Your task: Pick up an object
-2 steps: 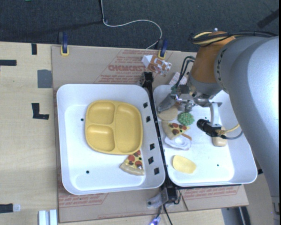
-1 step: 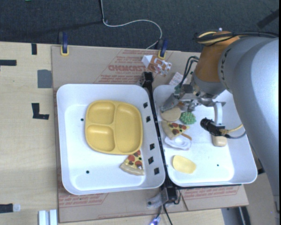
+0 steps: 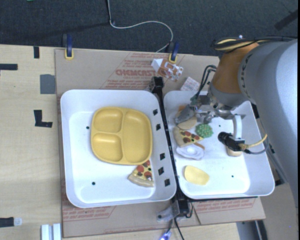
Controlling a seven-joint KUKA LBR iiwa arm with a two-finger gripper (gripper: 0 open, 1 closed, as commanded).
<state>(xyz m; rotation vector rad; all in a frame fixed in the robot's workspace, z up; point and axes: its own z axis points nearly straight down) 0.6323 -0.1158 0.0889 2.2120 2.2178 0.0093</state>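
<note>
Right bin (image 3: 260,186) — pincer (image 3: 197,115), grip state unclear — just above green toy (image 3: 204,130).

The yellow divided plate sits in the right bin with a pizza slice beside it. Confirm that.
Wrong bin. The camera view shows the yellow divided plate in the left bin, with the pizza slice beside it.

We see two white bins side by side on a cardboard sheet (image 3: 135,74) atop a wooden bench (image 3: 20,149). The left bin (image 3: 72,184) and right bin (image 3: 255,184) meet along a black divider (image 3: 162,144). Blue clamps (image 3: 68,43) pin the cardboard's far edge, and a white cable (image 3: 140,25) trails across dark carpet (image 3: 190,9) beyond.
</note>
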